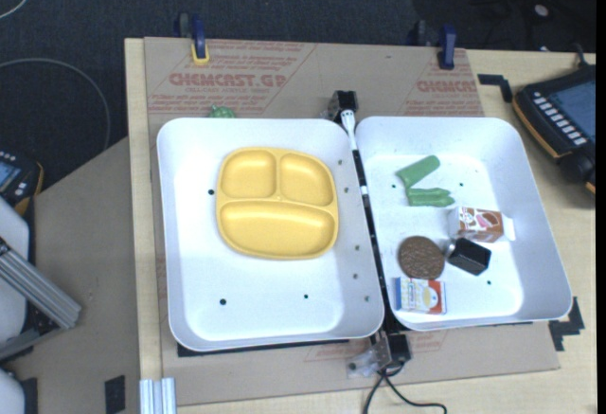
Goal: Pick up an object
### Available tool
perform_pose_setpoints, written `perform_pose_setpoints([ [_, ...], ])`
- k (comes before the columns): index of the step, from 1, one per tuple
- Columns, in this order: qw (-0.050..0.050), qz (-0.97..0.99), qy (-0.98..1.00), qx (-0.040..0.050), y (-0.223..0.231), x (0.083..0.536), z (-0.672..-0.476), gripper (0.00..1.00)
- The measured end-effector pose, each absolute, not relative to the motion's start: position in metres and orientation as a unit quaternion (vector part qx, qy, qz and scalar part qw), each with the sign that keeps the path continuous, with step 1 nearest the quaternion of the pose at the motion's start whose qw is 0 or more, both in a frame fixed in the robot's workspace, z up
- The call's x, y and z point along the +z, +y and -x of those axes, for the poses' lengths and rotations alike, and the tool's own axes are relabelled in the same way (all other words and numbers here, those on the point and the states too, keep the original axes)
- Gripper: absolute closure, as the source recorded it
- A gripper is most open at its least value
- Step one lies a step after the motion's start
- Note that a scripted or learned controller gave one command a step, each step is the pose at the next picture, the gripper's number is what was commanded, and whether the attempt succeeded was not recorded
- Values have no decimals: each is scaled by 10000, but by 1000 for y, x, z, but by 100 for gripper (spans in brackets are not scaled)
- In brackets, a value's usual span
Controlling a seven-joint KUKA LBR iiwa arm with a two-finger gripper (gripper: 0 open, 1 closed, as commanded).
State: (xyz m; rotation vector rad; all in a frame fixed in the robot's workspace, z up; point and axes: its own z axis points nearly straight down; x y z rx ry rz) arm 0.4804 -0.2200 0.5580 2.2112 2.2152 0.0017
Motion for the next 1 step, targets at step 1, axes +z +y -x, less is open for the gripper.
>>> perform_pose_setpoints([
  [1, 84, -7063, 7079, 7, -220, 569, -481, 100],
])
